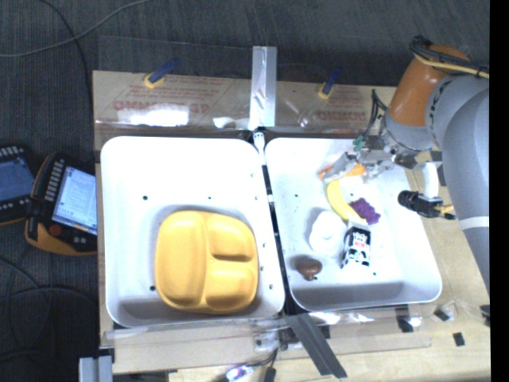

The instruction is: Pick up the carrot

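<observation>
Orange carrot (351,169) between closed gripper (359,162) fingers, touching banana (339,201); purple grapes (365,209) beside.

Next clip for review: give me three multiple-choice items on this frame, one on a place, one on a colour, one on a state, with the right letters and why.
1. Which bin holds the divided plate?
A. left bin
B. right bin
C. neither

2. What colour is the divided plate?
A. blue
B. yellow
C. red

3. How does the carrot lie?
A. on the plate
B. outside both bins
C. on the right bin's floor, at the end effector

Answers:
1. A, it sits in the left bin, toward the near edge.
2. B, it is all yellow.
3. C, the orange piece rests in the right bin, above the banana, with the end effector right beside it.
</observation>
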Controlling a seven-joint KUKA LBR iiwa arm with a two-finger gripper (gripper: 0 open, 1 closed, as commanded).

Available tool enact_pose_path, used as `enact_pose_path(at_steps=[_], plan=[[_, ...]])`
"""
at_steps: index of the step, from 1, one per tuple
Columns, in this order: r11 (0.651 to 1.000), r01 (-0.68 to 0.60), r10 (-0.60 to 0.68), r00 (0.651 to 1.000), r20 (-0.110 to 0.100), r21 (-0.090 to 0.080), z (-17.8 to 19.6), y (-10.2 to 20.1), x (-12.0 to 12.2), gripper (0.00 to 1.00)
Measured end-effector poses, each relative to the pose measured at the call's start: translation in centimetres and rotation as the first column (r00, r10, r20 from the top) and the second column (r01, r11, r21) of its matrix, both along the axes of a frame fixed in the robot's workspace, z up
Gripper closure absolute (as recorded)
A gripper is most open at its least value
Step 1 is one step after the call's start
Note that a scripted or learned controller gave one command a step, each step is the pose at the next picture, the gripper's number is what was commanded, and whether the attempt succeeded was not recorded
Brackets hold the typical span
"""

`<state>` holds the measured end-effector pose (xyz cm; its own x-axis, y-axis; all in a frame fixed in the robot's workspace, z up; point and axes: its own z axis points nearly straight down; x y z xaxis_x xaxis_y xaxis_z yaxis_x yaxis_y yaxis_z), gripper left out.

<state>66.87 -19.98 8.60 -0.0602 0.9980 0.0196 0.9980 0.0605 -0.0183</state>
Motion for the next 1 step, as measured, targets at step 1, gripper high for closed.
enact_pose_path(at_steps=[1], plan=[[1.000, 0.000, 0.000, 1.000, -0.014, -0.007, 0.65, -0.39, -0.35, 1.00]])
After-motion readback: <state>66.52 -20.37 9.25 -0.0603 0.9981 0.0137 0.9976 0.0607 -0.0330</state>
